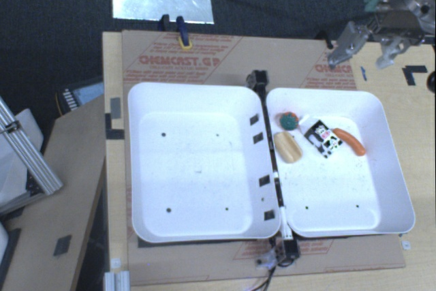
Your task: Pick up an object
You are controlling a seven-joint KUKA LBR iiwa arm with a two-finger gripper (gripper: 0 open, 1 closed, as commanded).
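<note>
**Camera view: tool parked high, no pick begun**

Camera view puts the tool at the upper right of the frame, above the bench and beyond the far rim of the right bin. Two pale metal fingers hang apart with nothing between them; the tool is released and holds no object.

Step in hand, as judged: approach. No object has been lifted.

Candidates lie clustered in the upper part of the right bin, below and left of the tool:
- Ball: small, round, teal with a reddish patch, nearest the divider between the bins.
- Bun: tan, oblong, smooth, just below the ball.
- Block: boxy, black and white patterned, lying at a slant.
- Sausage: orange-red, slender and curved, just beside the block; contact cannot be confirmed.

Left bin: shallow, white, smooth plastic with rounded corners and dark specks.

Next move, as judged: travel down-frame and leftward over the cluster, then descend with fingers spread around one item. The bun stands somewhat apart and looks the easier target; the block and sausage lie close enough that a finger could strike the neighbour. The ball would likely roll.
</note>
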